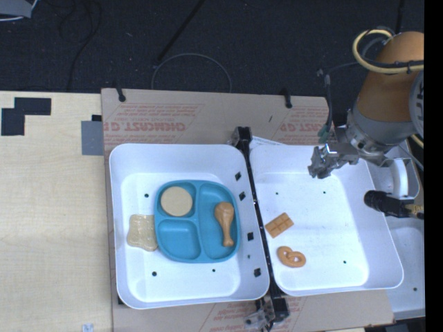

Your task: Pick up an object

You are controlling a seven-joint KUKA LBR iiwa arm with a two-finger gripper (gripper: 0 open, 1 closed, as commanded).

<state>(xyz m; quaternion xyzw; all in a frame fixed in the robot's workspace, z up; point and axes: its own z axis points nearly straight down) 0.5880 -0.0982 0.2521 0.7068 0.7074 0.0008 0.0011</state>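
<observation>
Pretzel (291,257), brown twisted loop, and flat ridged cracker (279,225) lie in right bin (346,272), near-left part. Gripper (320,166) hovers above far side. Left bin (131,268): blue plastic tray (187,244), drumstick (225,221), round cookie (176,200).

one fixed camera, high above the bench (48,206), looking down at a slant. far enough back to take in both white bins whole: left bin (131,282) and right bin (346,275) side by side in the lower middle. dark floor (208,26) along the top, arm (391,81) entering from the right.
</observation>
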